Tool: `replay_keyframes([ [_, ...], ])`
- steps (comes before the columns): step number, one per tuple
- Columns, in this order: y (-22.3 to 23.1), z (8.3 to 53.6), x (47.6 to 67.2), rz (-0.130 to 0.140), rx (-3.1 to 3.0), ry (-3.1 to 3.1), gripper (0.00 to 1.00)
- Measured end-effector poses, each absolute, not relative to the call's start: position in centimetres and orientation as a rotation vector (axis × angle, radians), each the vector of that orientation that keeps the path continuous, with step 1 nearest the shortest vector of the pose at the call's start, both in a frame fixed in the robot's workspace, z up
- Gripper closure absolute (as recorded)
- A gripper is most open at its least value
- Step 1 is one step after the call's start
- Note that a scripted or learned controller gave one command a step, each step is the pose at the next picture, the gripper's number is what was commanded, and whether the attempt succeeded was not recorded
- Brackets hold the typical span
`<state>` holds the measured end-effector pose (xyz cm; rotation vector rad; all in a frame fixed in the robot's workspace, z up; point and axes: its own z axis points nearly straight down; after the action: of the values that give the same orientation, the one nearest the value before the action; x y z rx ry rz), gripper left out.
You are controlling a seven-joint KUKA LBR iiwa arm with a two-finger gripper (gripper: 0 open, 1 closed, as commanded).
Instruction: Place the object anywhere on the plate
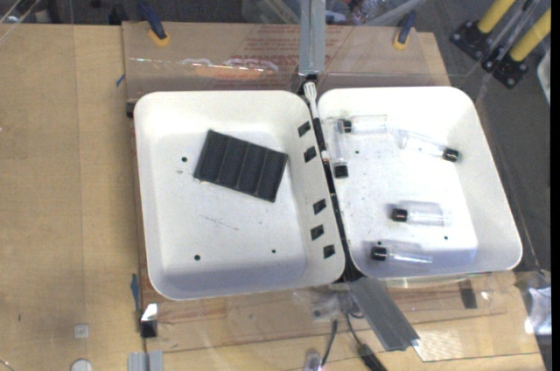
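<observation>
Dark ridged plate lies tilted in left bin. Clear vials scattered in right bin.

In the left shallow white bin your one obstacle is the dark ribbed rectangular plate, lying flat left of centre; bare floor surrounds it on every side. The right shallow white bin is more cluttered: clear plastic vials with black caps lie scattered across it, with open floor between them. A raised ridge with black clips separates the bins.
</observation>
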<state>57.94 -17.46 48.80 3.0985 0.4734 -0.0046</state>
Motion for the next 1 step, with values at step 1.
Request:
replay_keyframes([
  [1, -17.42, 48.78, 57.95, -0.005, 3.099, 0.474, 0.0],
])
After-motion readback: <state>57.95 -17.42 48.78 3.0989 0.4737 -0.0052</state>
